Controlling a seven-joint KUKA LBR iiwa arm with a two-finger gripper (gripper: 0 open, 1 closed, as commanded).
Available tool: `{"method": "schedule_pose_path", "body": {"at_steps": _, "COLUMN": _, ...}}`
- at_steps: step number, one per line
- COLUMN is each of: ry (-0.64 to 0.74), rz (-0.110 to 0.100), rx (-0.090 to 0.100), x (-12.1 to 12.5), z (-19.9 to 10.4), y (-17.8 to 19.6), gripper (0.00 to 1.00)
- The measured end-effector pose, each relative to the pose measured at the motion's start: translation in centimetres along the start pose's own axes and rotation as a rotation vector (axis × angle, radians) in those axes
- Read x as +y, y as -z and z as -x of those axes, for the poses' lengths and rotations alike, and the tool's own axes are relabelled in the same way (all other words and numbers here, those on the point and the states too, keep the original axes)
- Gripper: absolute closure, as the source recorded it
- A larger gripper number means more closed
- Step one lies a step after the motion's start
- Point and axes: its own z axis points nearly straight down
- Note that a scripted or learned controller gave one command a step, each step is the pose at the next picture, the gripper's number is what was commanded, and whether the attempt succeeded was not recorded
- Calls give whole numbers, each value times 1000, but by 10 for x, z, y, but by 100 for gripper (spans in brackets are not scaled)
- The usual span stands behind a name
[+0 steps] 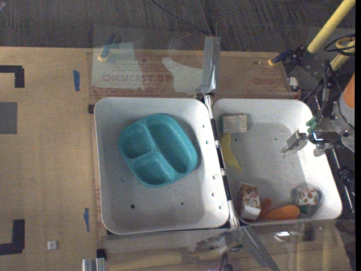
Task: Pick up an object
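Observation:
My gripper (pixel 295 142) hangs over the right side of the right bin (pixel 265 110), with nothing visibly in it. Below it in that bin lie a small patterned can (pixel 305 196), an orange carrot (pixel 281 212) and a small red-and-white carton (pixel 250 201) along the near wall. A yellow banana (pixel 228 151) lies against the left wall, and a pale green-edged sponge block (pixel 235 123) sits in the far left corner. The gripper is well apart from all of them.
The left bin (pixel 113 208) holds a teal divided plate (pixel 158 149). A metal strip (pixel 209 66) and a clear sheet (pixel 146 61) lie behind the bins. Cables and a yellow pole (pixel 333 21) crowd the far right.

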Motion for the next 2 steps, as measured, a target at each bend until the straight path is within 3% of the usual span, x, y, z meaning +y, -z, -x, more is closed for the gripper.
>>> {"method": "schedule_pose_path", "body": {"at_steps": 1, "ry": 0, "rz": 0, "rx": 0, "x": 0, "z": 0, "y": 0, "gripper": 0}}
{"method": "schedule_pose_path", "body": {"at_steps": 2, "ry": 0, "rz": 5, "rx": -2, "x": 16, "z": 17, "y": -174, "gripper": 0}}
